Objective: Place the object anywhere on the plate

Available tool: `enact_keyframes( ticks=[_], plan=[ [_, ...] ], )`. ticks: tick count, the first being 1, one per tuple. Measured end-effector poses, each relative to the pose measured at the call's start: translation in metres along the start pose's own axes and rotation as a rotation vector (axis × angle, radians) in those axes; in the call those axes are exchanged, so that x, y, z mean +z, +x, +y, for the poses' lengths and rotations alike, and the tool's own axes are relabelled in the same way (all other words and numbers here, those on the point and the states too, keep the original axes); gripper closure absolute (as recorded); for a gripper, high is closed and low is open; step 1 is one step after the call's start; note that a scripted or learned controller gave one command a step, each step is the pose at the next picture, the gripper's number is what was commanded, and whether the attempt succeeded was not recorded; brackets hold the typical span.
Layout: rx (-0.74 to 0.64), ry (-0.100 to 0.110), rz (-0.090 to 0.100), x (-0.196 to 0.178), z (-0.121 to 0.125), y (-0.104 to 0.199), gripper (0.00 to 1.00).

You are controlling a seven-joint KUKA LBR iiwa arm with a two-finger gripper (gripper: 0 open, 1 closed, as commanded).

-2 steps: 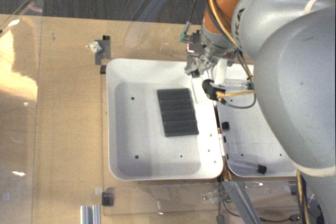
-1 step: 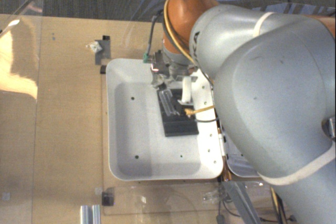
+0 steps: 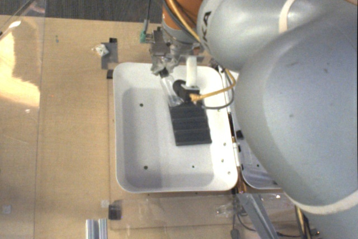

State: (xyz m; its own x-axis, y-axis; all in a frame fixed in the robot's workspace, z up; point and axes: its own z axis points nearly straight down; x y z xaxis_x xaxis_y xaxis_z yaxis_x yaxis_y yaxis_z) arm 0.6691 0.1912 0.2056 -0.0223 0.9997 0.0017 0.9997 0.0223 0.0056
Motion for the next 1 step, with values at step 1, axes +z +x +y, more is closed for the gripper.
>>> enact_keyframes(
  ticks=[1],
  plan=[
    [-0.188,0.002,0.0,0.0147,-0.0412,0.0333,1.0]
  ],
)
